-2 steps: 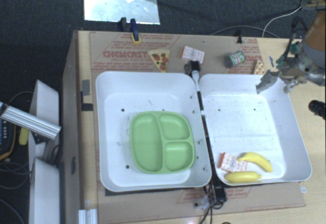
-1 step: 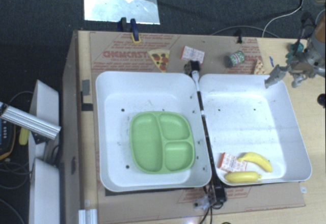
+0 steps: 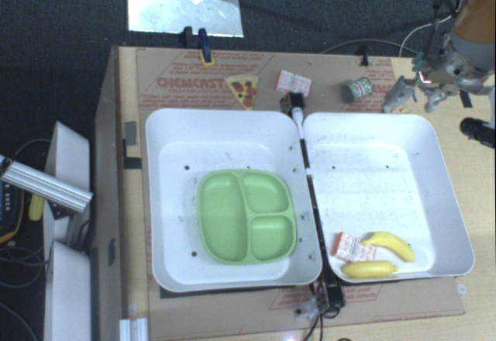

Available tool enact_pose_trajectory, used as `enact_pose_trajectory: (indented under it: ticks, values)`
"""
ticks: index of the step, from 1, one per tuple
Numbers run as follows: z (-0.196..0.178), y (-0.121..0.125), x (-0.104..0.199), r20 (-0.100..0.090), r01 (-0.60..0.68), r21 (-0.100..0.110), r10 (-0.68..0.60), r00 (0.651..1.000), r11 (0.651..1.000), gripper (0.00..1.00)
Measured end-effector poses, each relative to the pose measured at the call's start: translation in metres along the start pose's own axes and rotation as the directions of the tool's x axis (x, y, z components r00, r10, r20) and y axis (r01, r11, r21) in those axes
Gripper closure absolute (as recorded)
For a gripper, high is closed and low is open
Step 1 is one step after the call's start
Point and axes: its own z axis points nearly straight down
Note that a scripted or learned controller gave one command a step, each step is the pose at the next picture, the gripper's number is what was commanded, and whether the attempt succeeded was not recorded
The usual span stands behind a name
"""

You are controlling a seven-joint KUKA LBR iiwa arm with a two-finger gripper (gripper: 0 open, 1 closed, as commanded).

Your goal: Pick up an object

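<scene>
**Op A:** Camera view first: where are the pickable things?

**Op B:** I see three in the right bin [image 3: 434, 153], all crowded into its near corner. Two are yellow: a banana [image 3: 390, 245] and a second yellow fruit [image 3: 369, 270] lying just in front of it along the near wall. A small red-and-white packet [image 3: 348, 246] sits just beside them, close to the divider between the bins. I can't tell whether the packet touches the fruit.

**Op A:** Room to move in that bin?

**Op B:** Plenty. The far part of its floor is bare white. The tight spot is the near wall, where the front fruit lies almost against the rim.

**Op A:** And the claw?

**Op B:** The gripper [image 3: 413, 95] hangs beyond the right bin's far right corner, over the bench rather than the bin, well apart from the fruit. Its fingers point down and look spread with nothing between them.

**Op A:** Left bin?

**Op B:** The left bin [image 3: 167, 138] has one green divided plate [image 3: 246, 215], three compartments, leaving bare floor along the far side. On the cardboard behind the bins I count a pizza-slice toy [image 3: 243, 91], a small card [image 3: 293, 82] and a little can [image 3: 359, 89].
</scene>
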Motion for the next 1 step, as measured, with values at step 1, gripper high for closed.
enact_pose_trajectory:
  ticks: [1]
  values:
    - [-0.0211,-0.0457,-0.0331,0.002,-0.004,0.001,0.004,1.0,1.0,0.0]
